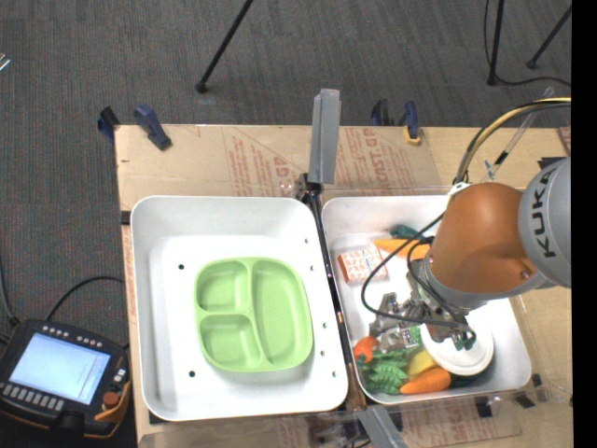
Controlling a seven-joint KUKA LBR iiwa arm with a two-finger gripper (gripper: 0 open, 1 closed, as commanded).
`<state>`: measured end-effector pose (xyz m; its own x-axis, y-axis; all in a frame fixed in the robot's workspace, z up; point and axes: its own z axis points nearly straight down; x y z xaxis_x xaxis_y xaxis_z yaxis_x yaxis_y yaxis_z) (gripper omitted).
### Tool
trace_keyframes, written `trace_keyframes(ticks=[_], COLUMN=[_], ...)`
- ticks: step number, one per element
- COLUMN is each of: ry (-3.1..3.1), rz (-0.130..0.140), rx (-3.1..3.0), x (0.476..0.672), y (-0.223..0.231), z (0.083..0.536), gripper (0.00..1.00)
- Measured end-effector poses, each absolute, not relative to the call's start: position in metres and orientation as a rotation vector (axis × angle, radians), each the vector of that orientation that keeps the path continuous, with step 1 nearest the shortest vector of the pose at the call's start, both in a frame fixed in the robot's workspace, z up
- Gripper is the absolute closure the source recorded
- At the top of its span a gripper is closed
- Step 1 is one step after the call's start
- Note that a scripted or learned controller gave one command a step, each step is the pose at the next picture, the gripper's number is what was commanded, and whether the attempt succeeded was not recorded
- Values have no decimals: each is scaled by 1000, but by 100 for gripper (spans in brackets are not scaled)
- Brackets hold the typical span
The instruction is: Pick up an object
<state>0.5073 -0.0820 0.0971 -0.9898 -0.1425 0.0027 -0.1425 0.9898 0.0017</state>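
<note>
On my left bin (149, 241) sits a green divided plate (253, 315). In the right bin (359, 215), my gripper (403, 320) hangs low over the toy food pile (401, 371) at the near edge. I can't tell its state through the clutter. The carrot (425, 381) looks light, hard and slippery; I'd pinch across its middle.

Glossy white plastic bins (149, 250), matt green plastic tray (252, 314), brown cardboard bench top (233, 161), smooth orange arm band (480, 241).
</note>
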Motion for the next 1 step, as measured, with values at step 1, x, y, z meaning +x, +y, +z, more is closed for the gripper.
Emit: trace_keyframes(ticks=[1], ry=[-3131], rz=[-3], rx=[226], x=[507], y=[-82], z=[97], gripper=[0])
